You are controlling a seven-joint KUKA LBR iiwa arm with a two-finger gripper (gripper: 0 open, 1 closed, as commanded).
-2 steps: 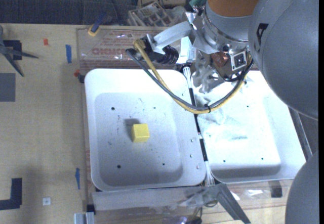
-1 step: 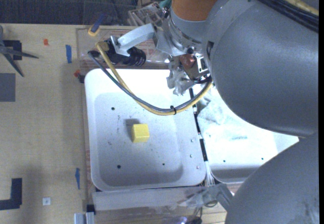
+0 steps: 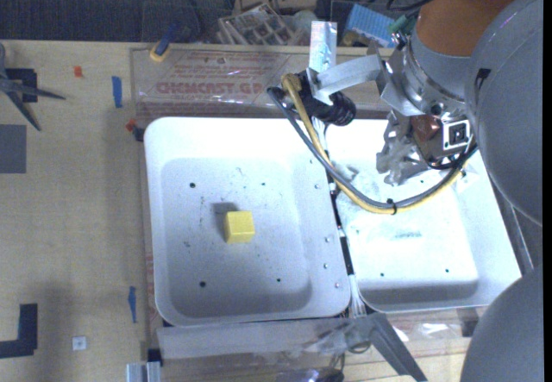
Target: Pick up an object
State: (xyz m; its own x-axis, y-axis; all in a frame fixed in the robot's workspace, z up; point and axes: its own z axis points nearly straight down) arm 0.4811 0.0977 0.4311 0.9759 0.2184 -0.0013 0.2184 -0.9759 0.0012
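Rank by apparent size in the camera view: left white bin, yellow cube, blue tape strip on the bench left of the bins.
1. Shallow white left bin, by far the largest.
2. Small yellow cube lying in that bin.
3. Short blue tape strip on the wooden bench: narrower than the cube, similar length.

Counts, camera view:

- White bins: 2, side by side on the worktop (image 3: 69,225). Left bin (image 3: 172,156) at frame centre; right bin (image 3: 431,268) at right of centre.
- Yellow blocks: 1 (image 3: 240,226), in the left bin.
- Robot arms: 1 (image 3: 509,96), at the right of the frame, with 1 gripper (image 3: 398,166) over the right bin.
- Cable loops, yellow and black: 1 bundle (image 3: 362,197), crossing from upper centre into the right bin.
- Blue marks on the worktop: 2, one upper left (image 3: 116,91), one lower left (image 3: 132,303).
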